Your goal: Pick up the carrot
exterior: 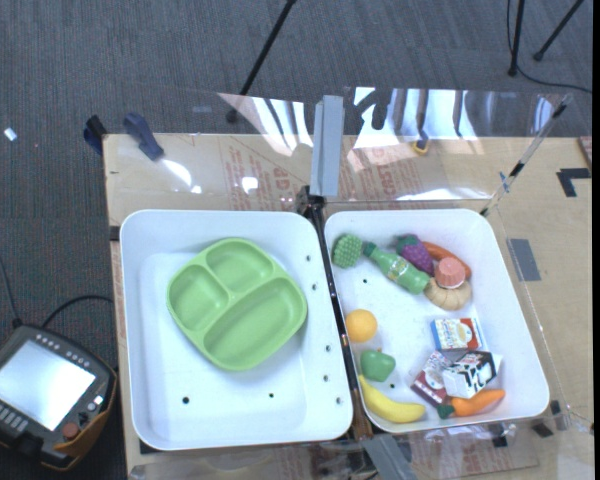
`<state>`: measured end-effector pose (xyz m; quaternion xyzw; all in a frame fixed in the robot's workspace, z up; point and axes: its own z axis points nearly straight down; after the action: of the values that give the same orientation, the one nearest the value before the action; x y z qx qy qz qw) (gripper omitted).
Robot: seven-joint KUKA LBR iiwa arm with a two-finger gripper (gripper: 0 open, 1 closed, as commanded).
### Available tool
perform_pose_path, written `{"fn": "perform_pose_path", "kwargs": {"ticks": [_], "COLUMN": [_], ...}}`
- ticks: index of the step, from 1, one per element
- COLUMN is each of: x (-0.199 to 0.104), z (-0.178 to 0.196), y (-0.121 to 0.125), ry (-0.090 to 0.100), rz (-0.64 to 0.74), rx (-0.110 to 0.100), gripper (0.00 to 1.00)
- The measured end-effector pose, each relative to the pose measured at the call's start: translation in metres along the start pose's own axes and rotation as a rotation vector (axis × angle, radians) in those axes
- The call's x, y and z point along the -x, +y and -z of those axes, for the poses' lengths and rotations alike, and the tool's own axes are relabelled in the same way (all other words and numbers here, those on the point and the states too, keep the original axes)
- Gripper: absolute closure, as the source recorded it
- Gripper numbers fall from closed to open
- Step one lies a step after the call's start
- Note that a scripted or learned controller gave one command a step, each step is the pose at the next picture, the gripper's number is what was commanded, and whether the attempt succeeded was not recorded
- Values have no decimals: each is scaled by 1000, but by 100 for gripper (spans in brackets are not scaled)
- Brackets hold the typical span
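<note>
Desk (210, 168): brown board top, flat, carrying two shallow white bins side by side, both smooth plastic with rounded corners.

Left bin (140, 368): holds one pale green divided plate (238, 303), three compartments, glossy, lying flat.

Right bin (510, 298): crowded with toy food along its far and near edges. Noted among it: yellow banana (390, 405), curved, at the near edge; green bottle (400, 270), lying down toward the far side; black-and-white milk carton (470, 373), boxy, tipped over.

Carrot (477, 403): in the near right corner of the right bin, just below the milk carton and seemingly touching it. Orange, smooth, tapered; green top end pointing left toward the banana, tip pointing right and slightly away. Long axis roughly left to right across the view.

Jaws: state cannot be told. Bearing from jaws to carrot likewise undetermined; judged favourable, since the arm enters from the right and the carrot sits on that side. Closing across the short width advised, clear of the carton.
</note>
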<state>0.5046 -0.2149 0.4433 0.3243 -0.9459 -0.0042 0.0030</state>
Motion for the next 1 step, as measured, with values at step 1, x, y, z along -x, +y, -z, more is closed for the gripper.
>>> {"fn": "perform_pose_path", "kwargs": {"ticks": [1], "x": [8], "z": [43], "y": [1], "ry": [-4], "rz": [261], "rx": [-8], "gripper": [100]}}
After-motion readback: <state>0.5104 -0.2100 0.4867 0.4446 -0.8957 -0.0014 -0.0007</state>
